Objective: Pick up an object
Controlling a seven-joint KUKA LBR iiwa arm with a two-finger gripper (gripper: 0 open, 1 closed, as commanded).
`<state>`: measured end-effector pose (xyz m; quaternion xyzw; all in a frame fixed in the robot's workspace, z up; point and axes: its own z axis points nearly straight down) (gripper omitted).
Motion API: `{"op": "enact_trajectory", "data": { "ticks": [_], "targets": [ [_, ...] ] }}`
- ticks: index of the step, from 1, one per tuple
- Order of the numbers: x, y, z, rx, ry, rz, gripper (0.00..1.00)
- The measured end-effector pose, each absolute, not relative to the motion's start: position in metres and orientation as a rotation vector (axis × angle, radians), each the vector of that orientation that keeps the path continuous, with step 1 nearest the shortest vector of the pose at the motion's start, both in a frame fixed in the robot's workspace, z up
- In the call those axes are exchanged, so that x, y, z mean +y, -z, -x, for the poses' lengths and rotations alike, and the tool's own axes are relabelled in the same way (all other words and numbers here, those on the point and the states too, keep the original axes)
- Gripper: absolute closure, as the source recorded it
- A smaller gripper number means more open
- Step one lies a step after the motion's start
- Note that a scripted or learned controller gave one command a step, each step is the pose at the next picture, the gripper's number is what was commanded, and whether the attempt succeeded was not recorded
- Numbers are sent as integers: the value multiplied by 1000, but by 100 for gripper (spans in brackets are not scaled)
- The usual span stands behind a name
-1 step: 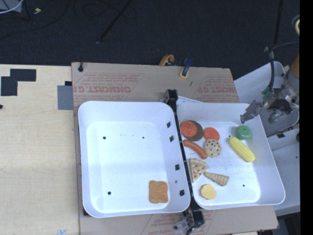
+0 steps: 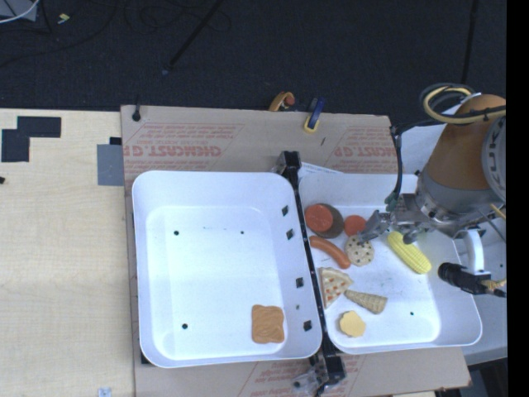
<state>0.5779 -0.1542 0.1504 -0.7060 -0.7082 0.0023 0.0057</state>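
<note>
- We see the gripper (image 2: 382,224) low over the right bin (image 2: 450,325), its dark fingers pointing toward the cluster of toy food, beside the round cookie (image 2: 359,251) and the small red tomato (image 2: 355,224).
- We judge the step in hand to be the approach: nothing sits between the fingers, which look parted a little, so no object is picked up yet.
- The candidates all lie in the right bin: a brown-red round piece (image 2: 323,219) by the divider, a sausage (image 2: 328,249), a pizza slice (image 2: 334,285), a cone-shaped piece (image 2: 367,302), a yellow cheese-like chunk (image 2: 352,324), and an ear of corn (image 2: 409,252) just beside the wrist.
- A single toast-coloured piece (image 2: 268,323) lies in the left bin (image 2: 157,304), well apart from the arm.
- The next move, in our view, calls for centring the fingers over one item, likely the cookie or tomato, and descending without nudging neighbours; these pieces lie close together, so a clean closing is doubtful.
- The fingertips are dark, small and partly merged with shadow, so their exact gap is hard to judge.
- The wrist body hides part of the bin's far right side, and the arm is cut off at the frame's right.
</note>
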Motion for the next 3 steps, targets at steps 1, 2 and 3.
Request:
{"op": "enact_trajectory", "data": {
  "ticks": [1,2,3],
  "targets": [
    [-105,-84,-597,-2223,-3,2214,0],
    [-108,-97,-597,-2216,-4,2220,100],
    [-101,-87,-600,-2220,-4,2218,100]
  ]
}}
